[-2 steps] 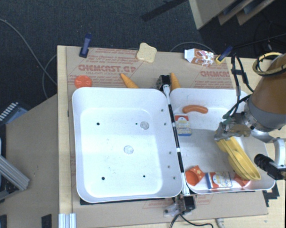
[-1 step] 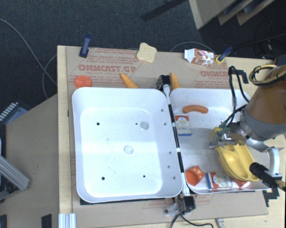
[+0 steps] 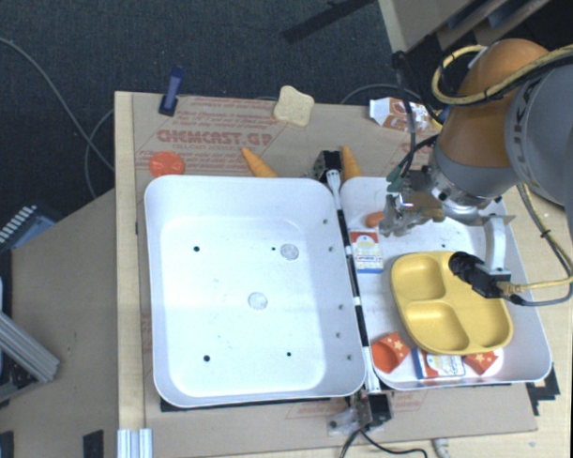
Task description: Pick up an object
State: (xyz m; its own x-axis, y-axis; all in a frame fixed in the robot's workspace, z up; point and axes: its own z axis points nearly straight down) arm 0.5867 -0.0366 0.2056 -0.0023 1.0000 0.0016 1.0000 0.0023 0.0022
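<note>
A brown board (image 3: 224, 141) on dark carpet carries 2 shallow white bins, the left bin (image 3: 242, 288) at the frame's centre and the right bin (image 3: 531, 349) toward the lower right. The right bin holds a yellow divided tray (image 3: 448, 304), a small white-and-red carton (image 3: 365, 252) against its left wall, a red piece (image 3: 392, 351) near its lower left corner and a small orange bit (image 3: 374, 218) near its top. The gripper (image 3: 400, 213) hangs over the upper part of the right bin, just right of the orange bit, and whether it is open, closed or gripping anything cannot be told.
</note>
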